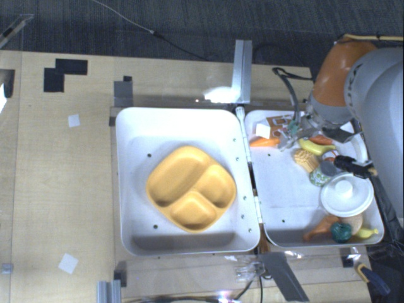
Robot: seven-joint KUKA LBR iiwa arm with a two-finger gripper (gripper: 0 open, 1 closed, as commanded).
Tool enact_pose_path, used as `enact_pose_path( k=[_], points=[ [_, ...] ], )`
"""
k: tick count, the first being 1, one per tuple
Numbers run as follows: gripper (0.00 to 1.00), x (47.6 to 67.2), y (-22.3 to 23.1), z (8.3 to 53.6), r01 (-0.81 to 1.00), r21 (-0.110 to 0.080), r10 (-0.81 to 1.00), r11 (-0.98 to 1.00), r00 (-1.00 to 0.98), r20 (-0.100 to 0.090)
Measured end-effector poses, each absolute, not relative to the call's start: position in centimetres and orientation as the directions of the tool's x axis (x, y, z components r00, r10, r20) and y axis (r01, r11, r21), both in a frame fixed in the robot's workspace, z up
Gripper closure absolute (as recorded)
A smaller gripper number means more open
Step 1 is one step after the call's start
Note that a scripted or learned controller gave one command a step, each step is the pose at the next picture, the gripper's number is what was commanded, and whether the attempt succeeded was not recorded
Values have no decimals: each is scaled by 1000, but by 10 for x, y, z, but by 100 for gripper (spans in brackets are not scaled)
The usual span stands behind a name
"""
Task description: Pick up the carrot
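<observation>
A pale wooden worktop (57,188) carries two shallow white bins side by side. The left bin (136,137) holds a yellow plastic plate with three compartments (190,187), lying near the bin's middle. The right bin (281,201) holds a cluster of toy foods and dishes along its far and right sides.

The small orange carrot (264,142) lies flat on the floor of the right bin, at its far left corner, close to the wall that divides the two bins. It points left to right, its right end just beside the gripper (289,133).

The grey arm with its orange band (333,74) reaches in from the right and comes down over the far part of the right bin. Whether the gripper is apart or together cannot be told, since it is small and blurred against the clutter.

Just to the right of the gripper lies a yellow banana-shaped toy (314,147), with a tan ridged item (306,161) beside it. Nearer and further right stands a round white bowl (345,196), with a dark teal round piece (341,231) at the near right corner.
</observation>
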State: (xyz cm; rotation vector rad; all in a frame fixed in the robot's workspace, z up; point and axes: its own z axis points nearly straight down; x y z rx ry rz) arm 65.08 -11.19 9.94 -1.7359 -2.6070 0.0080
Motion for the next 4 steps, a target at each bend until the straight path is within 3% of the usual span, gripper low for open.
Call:
enact_pose_path(
  k=[1, 2, 3, 4],
  points=[
    [0, 651, -112, 99, 922, -10, 923, 386, -386, 5],
    [0, 671, -73, 189, 997, 11, 997, 75, -75, -2],
    [0, 607, -89, 111, 999, 1, 999, -39, 39, -1],
    [0, 618, -83, 88, 995, 7, 995, -101, 101, 0]
  ],
)
